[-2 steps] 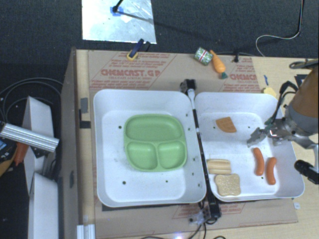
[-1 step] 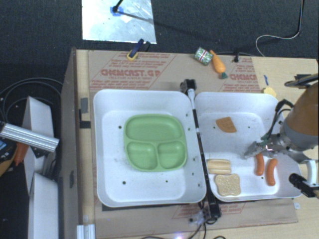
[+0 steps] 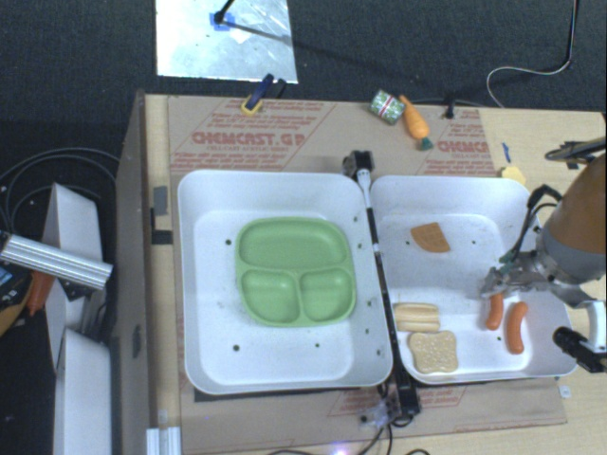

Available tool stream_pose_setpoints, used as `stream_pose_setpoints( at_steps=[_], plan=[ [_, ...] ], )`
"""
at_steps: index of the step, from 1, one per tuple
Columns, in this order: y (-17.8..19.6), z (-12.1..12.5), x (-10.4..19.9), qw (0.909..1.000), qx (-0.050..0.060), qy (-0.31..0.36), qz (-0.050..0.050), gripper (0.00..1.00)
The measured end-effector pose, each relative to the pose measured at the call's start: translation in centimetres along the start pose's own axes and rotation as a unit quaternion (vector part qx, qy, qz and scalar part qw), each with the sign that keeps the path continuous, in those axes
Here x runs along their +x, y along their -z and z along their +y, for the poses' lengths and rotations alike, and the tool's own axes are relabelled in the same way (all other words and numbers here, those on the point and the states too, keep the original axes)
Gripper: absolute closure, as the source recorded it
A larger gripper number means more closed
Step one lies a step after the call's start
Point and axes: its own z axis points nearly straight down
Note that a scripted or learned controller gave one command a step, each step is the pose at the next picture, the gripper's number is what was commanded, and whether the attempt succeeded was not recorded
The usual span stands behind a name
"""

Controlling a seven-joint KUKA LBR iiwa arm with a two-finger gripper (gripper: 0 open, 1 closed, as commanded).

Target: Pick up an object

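Two sausages [image 3: 505, 318] lying in right bin [image 3: 455, 195], near its right wall. Gripper [image 3: 501, 281] just above them, touching the left one; opening impossible to tell. Bun [image 3: 416, 316], toast [image 3: 433, 351], cutlet [image 3: 431, 238] nearby. Green tray [image 3: 294, 270] in left bin [image 3: 218, 197].

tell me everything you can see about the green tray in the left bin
The green tray is a pale green plate, plastic by its look, with rounded corners and three compartments: one wide at the far side, two smaller at the near side. It lies flat, right side up, about mid-floor in the left bin, apart from its walls.
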Motion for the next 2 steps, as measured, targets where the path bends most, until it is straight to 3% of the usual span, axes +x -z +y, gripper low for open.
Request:
stream_pose_setpoints(
  at_steps=[1,2],
  plan=[
    [4.9,-3.3,6.6,1.0000,0.001,0.001,0.001,1.00],
    [9.0,3.2,14.7,1.0000,0.001,0.001,0.001,1.00]
  ],
)
